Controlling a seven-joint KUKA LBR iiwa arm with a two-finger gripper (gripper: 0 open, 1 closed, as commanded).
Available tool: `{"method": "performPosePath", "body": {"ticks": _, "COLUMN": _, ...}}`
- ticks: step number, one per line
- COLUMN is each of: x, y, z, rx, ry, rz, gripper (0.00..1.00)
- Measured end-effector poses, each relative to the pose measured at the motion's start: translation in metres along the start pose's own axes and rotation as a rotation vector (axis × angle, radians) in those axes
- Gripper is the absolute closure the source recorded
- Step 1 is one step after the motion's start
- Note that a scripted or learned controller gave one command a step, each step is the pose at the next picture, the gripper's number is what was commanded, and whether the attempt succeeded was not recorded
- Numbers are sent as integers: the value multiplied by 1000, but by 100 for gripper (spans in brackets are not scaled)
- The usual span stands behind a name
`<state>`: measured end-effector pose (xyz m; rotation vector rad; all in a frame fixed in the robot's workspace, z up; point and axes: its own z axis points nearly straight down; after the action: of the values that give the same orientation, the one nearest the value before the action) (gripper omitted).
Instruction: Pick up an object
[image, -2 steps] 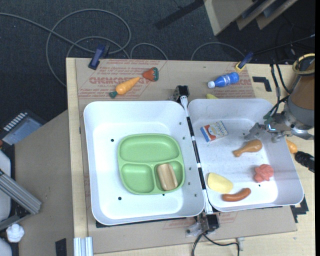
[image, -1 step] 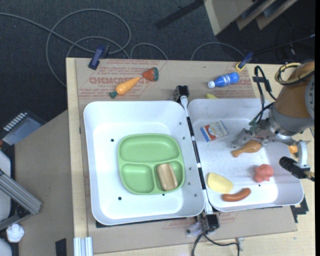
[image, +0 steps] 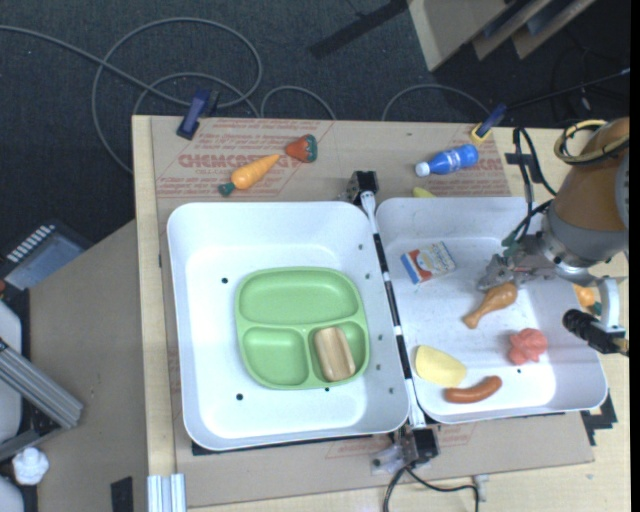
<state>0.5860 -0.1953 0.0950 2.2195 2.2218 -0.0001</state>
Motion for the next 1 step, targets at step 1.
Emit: {"method": "performPosePath", "body": {"ticks": 1, "x": 56, "y": 27, "z": -76, "rx": -3, "ry": 1, "rz": -1, "gripper": 100}}
